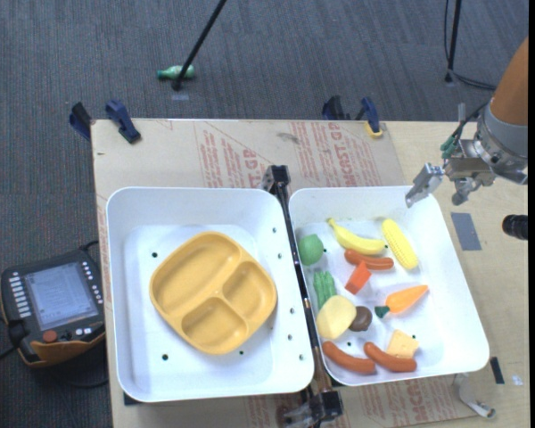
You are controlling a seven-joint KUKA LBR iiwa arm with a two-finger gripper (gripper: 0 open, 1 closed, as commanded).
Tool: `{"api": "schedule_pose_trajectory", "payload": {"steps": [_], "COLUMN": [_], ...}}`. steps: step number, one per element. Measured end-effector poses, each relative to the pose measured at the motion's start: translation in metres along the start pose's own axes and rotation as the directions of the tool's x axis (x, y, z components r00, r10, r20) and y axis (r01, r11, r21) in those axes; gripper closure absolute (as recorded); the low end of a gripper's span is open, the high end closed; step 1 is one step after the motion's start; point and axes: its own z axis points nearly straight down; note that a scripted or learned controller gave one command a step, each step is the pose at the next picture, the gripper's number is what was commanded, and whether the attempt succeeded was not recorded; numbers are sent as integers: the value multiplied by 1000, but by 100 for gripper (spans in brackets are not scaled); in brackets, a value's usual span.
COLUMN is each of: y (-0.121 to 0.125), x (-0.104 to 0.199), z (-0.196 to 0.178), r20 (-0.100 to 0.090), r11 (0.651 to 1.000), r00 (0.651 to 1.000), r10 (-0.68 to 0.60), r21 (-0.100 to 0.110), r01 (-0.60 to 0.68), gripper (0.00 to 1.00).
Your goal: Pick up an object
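From the overhead camera we are looking down on two white bins sitting side by side on the bench. The left bin (125, 239) is holding a yellow divided plate (213, 291), lying flat near its middle. The right bin (459, 292) is carrying the toy food: a banana (357, 239) and a corn cob (399, 243) toward the far side, a green ball (311, 249) by the dividing wall, a small sausage (369, 259) just below the banana, an orange-red wedge (358, 277), a green bean pod (325, 286), a carrot (406, 298), a pale potato (335, 316) touching a brown mushroom (361, 318), a cheese wedge (402, 342), and two sausages (370, 358) along the near edge.

The gripper (446, 175) is hanging above the far right corner of the right bin, well apart from the food and gripping nothing. Its two fingers are standing apart, one of the fingertips (421, 187) pointing down toward the bin's rim. The arm's orange band (515, 87) is showing at the right edge.
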Motion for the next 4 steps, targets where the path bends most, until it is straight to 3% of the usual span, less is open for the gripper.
{"api": "schedule_pose_trajectory", "payload": {"steps": [1, 2, 3, 4], "y": [-52, 11, -52, -52], "x": [31, 76, 103, 104], "z": [146, 165, 166, 158], "r20": [-3, -1, 0, -4], "r11": [1000, 957, 931, 933], "r00": [1000, 957, 931, 933], "r10": [-29, -290, -364, -360], "r21": [6, 1, 3, 6], "r01": [29, 290, 364, 360], "gripper": [0, 0, 0, 100]}}
